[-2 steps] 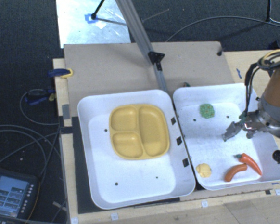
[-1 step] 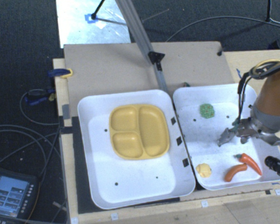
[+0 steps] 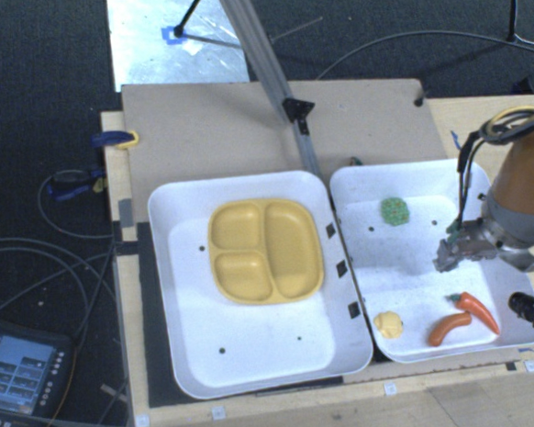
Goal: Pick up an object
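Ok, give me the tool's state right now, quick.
Tool: over the right white bin, near the orange carrot-shaped toy; open or closed cannot be told.

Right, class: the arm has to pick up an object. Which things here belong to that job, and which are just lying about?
Belong to the job:
tool
green ball
orange carrot
orange sausage
yellow lump
right bin

Just lying about:
yellow divided plate
left bin
handheld screen
cables
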### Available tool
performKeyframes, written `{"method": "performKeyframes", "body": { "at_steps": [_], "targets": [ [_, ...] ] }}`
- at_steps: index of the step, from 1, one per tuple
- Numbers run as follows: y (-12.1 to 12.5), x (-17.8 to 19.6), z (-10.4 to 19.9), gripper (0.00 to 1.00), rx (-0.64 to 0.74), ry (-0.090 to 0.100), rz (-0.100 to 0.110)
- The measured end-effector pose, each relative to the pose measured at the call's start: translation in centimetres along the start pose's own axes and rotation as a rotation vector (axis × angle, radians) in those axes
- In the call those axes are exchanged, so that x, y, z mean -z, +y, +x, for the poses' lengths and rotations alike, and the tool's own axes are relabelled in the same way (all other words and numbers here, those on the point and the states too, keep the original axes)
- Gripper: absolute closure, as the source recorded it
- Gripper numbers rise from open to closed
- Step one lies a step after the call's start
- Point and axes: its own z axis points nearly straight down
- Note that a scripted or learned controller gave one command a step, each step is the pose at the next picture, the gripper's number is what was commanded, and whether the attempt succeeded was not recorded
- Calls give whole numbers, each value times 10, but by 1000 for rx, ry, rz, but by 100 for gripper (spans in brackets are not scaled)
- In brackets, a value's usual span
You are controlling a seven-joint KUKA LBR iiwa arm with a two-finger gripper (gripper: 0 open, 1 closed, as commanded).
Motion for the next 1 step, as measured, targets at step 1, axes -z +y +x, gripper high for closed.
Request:
{"method": "performKeyframes", "body": {
  "at_steps": [1],
  "targets": [
    [8,63,0,100,4,-2,-4]
  ]
}}
